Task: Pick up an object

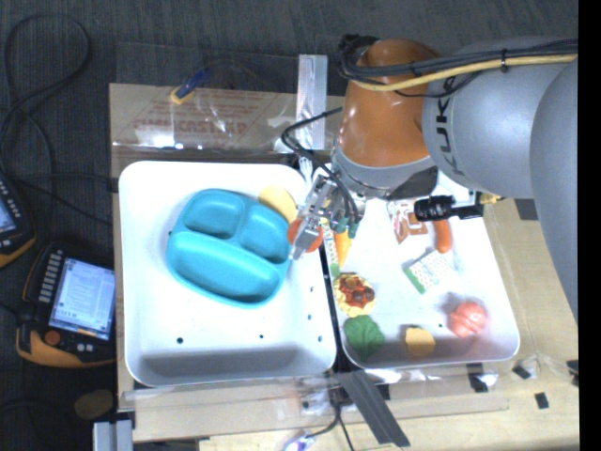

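I see my pincer [315, 222] hanging over the wall between the two bins; I cannot tell its state. The nearest pick, an orange carrot-like piece [339, 245], lies just right of it in the right bin [498, 289], long axis running near-to-far.

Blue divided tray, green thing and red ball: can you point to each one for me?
Blue divided tray [230, 245]: camera view, on its middle ridge.
Green thing [362, 332]: camera view, on its top.
Red ball [468, 317]: camera view, on its middle.
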{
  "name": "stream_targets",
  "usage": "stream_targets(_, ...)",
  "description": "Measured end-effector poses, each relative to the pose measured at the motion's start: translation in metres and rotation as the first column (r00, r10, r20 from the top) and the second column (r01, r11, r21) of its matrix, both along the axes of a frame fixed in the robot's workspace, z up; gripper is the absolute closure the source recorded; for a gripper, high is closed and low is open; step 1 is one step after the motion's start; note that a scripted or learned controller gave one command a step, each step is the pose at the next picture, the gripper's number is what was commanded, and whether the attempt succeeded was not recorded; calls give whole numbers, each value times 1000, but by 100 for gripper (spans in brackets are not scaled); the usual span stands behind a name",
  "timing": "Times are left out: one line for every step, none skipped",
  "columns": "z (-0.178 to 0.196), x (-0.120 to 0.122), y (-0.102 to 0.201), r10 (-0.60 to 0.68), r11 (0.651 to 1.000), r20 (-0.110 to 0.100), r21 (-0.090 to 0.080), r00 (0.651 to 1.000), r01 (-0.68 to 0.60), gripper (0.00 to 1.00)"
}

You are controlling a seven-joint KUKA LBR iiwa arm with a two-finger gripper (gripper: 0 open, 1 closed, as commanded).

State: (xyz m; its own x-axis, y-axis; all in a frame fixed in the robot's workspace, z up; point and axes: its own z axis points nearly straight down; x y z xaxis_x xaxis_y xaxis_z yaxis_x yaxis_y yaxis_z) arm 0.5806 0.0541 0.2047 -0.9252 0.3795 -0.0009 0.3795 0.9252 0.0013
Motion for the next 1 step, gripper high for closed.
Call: stream_targets(-22, -20, 28, -550, 835, -2, -4, 835, 550, 100)
